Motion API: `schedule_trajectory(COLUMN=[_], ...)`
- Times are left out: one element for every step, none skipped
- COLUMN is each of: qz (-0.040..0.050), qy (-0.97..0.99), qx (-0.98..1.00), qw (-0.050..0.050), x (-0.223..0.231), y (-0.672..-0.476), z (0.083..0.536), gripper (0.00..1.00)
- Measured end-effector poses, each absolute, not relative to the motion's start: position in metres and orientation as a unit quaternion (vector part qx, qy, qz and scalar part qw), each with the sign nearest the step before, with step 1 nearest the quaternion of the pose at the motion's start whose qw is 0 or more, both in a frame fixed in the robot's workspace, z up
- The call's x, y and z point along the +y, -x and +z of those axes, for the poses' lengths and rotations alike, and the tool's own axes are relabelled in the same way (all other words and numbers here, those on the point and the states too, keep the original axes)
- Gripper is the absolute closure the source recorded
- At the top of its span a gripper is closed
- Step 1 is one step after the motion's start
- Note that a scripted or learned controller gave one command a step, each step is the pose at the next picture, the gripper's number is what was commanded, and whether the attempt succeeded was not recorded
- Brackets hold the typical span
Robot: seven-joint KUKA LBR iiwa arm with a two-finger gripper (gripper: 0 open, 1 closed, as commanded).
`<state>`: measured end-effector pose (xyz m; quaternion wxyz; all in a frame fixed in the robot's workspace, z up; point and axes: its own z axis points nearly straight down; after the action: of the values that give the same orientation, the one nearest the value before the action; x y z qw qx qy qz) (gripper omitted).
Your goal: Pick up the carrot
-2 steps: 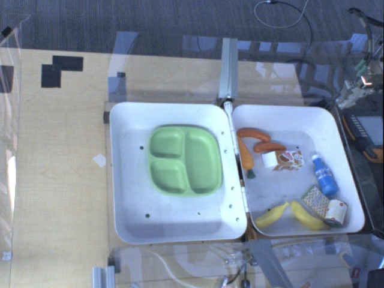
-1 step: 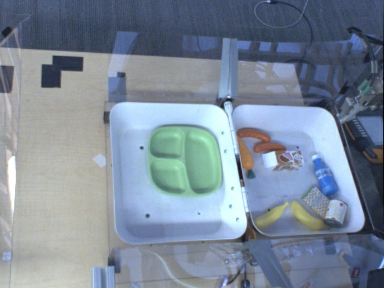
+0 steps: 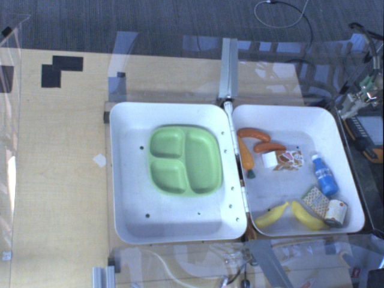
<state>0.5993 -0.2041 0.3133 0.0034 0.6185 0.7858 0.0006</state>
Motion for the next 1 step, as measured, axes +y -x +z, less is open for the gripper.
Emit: schedule_trajectory(qz=[0.0006], qy=[-0.618], qx=[0.786], qw=[0.003], x=[-0.2041], y=[-0.5993], z=[0.3133], gripper=[0.00])
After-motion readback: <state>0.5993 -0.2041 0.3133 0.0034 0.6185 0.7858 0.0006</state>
